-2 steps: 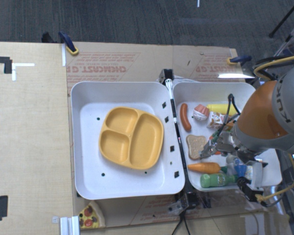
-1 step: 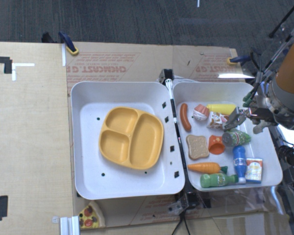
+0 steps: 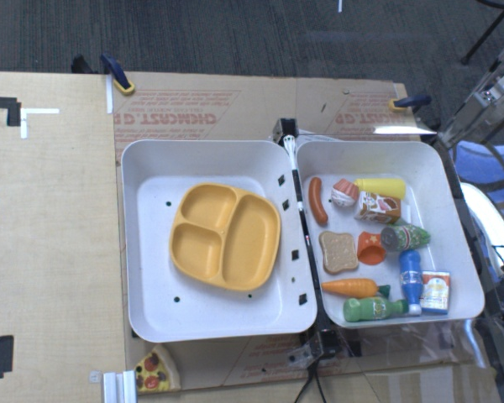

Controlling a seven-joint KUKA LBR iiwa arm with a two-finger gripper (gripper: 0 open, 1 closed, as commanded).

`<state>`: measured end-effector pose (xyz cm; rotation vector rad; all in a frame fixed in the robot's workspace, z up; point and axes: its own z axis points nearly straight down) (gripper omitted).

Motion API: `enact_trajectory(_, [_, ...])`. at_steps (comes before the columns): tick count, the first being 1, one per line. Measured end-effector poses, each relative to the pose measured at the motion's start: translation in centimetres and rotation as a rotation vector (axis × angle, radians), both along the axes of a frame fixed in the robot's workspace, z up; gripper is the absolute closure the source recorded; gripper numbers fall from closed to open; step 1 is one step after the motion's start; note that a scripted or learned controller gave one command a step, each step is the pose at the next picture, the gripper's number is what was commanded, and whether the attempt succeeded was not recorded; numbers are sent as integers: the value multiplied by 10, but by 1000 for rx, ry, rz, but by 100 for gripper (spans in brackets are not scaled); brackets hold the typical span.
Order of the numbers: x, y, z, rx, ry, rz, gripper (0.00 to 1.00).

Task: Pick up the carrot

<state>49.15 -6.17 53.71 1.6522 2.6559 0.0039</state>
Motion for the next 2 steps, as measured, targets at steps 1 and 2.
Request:
enact_trajectory(1, [4,0,9,-4,-9,5,100])
enact_trajectory(2, [4,0,9,-4,-9,5,0])
